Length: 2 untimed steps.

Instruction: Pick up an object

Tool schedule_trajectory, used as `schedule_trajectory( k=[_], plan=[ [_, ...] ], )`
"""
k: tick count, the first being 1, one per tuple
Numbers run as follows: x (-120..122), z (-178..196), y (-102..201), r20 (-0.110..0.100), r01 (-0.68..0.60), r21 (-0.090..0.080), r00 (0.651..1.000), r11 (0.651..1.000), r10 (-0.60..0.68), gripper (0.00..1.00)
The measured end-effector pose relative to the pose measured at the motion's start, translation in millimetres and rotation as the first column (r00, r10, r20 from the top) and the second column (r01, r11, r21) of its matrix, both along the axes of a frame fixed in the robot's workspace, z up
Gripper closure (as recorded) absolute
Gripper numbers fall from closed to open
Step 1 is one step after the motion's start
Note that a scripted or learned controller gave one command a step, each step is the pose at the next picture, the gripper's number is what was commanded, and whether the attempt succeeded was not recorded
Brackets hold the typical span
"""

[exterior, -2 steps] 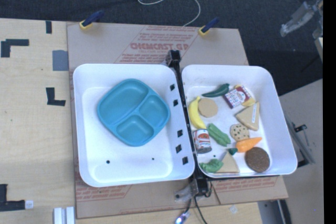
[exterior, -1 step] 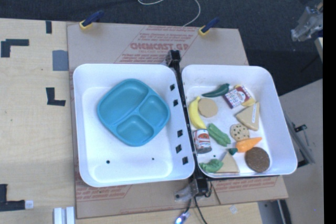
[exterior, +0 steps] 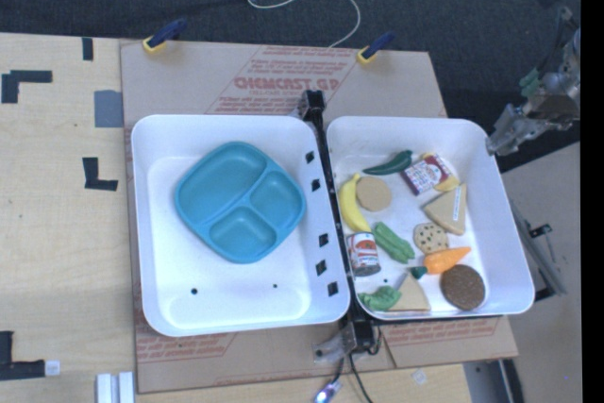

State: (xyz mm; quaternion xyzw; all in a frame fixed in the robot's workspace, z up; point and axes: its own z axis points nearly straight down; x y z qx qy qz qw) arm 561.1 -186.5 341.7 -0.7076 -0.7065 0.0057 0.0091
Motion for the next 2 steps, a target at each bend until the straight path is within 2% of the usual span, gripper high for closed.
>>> schedule_trajectory(
  k=[1, 2],
  plan=[
    [-46, -84, 35, 0.001, -0.002, 0.001, 1.000, 1.000, 0.002, 1.00],
    [-82, -177, 72, 0.000, -0.003, 0.001, 1.000, 1.000, 0.003, 1.00]
  ],
)
